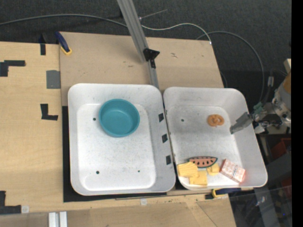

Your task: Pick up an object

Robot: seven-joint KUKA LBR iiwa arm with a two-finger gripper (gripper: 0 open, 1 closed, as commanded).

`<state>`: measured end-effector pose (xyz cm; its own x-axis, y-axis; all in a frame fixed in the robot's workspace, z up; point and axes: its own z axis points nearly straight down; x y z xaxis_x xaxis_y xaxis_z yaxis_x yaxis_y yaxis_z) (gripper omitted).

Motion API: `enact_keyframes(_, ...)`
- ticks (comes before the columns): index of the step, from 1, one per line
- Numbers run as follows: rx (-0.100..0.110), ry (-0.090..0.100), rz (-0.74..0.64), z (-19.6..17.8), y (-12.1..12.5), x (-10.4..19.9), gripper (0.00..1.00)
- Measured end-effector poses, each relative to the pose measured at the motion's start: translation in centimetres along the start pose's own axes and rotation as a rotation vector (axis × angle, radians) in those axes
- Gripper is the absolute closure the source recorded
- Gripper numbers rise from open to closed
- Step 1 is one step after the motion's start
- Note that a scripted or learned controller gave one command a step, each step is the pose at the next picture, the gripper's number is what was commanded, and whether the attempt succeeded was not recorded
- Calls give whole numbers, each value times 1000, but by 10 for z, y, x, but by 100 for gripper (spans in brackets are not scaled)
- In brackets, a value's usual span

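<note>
Gripper is reaching in at approx 3 o'clock, hanging over the R bin's right rim w/ nothing between its fingers; can't tell if they're spread or closed. Objs are all lying apart from it: brown cookie near bin centre, watermelon slice, yellow pieces & pink box along the 6 o'clock edge. Teal bowl is sitting in the L bin, toward 12 o'clock.

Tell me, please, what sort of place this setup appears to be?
Probably a robotics lab test bench: two white bins, left and right, sit on a taped wooden bench, with toy-like items such as a teal bowl, loose cables, and a gripper at the right.
</note>
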<state>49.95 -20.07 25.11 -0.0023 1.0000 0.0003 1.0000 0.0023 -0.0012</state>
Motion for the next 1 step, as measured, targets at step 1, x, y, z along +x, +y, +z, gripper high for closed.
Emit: enact_keyframes(1,0,0,0,0,0,0,0)
